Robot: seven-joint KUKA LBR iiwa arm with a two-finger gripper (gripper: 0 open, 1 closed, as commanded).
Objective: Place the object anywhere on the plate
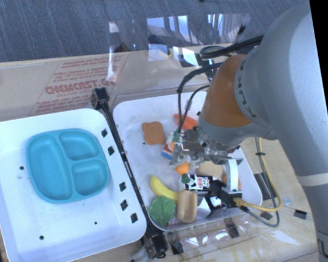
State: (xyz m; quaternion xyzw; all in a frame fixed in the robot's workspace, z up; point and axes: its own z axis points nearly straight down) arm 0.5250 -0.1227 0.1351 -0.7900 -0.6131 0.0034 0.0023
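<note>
1. Objects (175, 203) sit heaped at the near end of the right bin (138, 156): a green ball (162, 210), a tan cylinder (187, 206) and a yellow banana (161, 187). The grey arm (297, 105) beside them reads "KUK" low down.
2. Just behind, the arm bends in from the right and the gripper (183, 152) is low among the pieces. The wrist covers the claw, so I cannot tell its state.
3. Level with it, the blue three-part plate (67, 164) lies in the left bin (2, 204), well apart.
4. Farther back lies a brown square slab (153, 133).
5. Beyond both bins, a brown sheet (75, 86) is printed "CHEMCAST" in red.
</note>
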